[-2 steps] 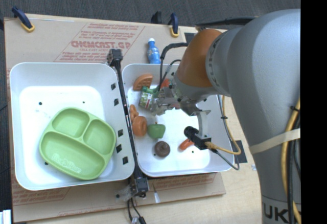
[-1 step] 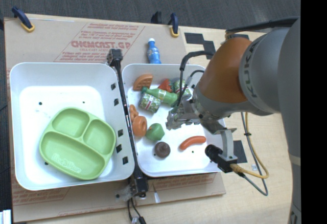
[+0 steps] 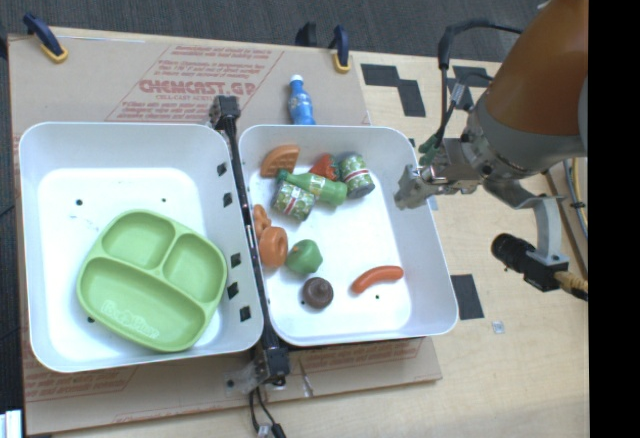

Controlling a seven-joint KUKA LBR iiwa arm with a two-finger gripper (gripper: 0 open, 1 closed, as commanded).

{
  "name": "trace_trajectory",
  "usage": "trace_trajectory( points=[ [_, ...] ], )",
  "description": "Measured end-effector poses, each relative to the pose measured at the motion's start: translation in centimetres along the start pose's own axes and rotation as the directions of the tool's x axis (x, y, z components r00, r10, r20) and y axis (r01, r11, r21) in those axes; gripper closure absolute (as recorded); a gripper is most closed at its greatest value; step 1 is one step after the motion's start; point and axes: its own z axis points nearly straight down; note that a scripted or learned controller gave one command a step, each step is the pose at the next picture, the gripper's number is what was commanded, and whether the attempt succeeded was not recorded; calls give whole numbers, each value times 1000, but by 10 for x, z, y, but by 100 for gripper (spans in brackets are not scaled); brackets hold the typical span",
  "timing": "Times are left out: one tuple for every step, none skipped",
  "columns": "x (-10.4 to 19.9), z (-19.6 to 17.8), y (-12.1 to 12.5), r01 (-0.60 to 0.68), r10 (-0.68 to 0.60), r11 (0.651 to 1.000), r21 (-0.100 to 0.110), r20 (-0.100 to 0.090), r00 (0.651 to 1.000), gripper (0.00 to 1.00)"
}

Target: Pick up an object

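A lime-green divided plate (image 3: 152,278) lies alone in the left bin (image 3: 60,151), well apart from the clutter next door. In the right bin (image 3: 425,271), small toy foods crowd the upper left: an orange piece (image 3: 279,159) near the top, a green-labelled can (image 3: 293,199) touching a second green packet (image 3: 322,187), a red piece (image 3: 323,166) behind them and another small can (image 3: 357,175) just beside. Along the divider sit an orange lump (image 3: 272,245) and a green pepper-like toy (image 3: 304,256), touching or nearly so; a dark brown round piece (image 3: 317,292) rests just below. Farther right, an orange-red sausage shape (image 3: 377,277) lies by itself on bare white floor. A blue bottle (image 3: 299,101) stands on the surface beyond the bins.

At the bin's right rim, the gripper (image 3: 410,189) hangs at the end of the grey arm (image 3: 520,116), with nothing visibly between its fingers; how wide they stand cannot be told from this angle. The pick looks not yet begun.

The sausage shape seems the soundest target: it has open floor on every side, so the fingers could straddle its narrow width without nudging neighbours. Closing across its short axis, not along its length, and descending squarely over its middle should keep it from rolling free. The clustered cans would likely jam or scatter.
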Motion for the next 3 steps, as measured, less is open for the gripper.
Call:
trace_trajectory(
  points=[
    [-80,155,27,-1,1,1000,12,-3,1000,100],
    [-80,154,28,0,0,1000,9,-3,1000,0],
    [-79,183,-16,1,-1,1000,12,-5,1000,0]
  ],
)
